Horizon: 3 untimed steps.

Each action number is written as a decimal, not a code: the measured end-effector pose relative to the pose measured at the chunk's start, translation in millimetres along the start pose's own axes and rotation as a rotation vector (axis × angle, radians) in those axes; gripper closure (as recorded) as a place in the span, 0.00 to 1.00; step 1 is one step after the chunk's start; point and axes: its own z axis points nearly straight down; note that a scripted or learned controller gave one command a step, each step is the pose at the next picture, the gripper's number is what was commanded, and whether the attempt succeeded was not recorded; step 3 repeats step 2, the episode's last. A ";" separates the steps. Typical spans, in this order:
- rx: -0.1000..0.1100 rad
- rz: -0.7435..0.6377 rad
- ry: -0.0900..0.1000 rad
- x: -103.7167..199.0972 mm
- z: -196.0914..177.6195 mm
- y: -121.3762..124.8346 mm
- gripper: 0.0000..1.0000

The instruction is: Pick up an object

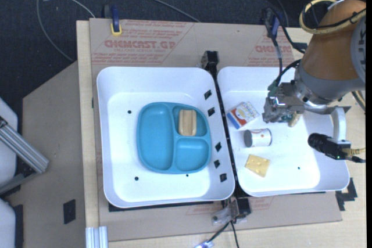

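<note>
You see the arm (340, 38) as a rounded orange band over a grey wrist collar. Yellow and black cables loop about its top. The gripper (282, 110) below is a cluttered grey metal block, seemingly with green wiring; details blur.

Both white bins, left (110, 125) and right (302, 177), are looking like smooth, faintly glossy plastic, and the blue divided tray (157, 142) is showing a smooth matt plastic face, with a pale, rough, bread-like piece (187, 122) lying in it. The table (174, 38) is reading as brown board under printed protective paper, dull and flat. The pincer (280, 113) is showing bare metallic parts, and the arm's orange band (331, 38) is gleaming glossy.
</note>
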 end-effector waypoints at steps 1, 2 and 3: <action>-0.005 -0.003 0.000 58.0 -7.4 3.2 1.00; -0.005 -0.002 -0.001 115.3 -16.8 -1.8 1.00; -0.005 -0.002 -0.001 115.3 -16.8 -1.8 1.00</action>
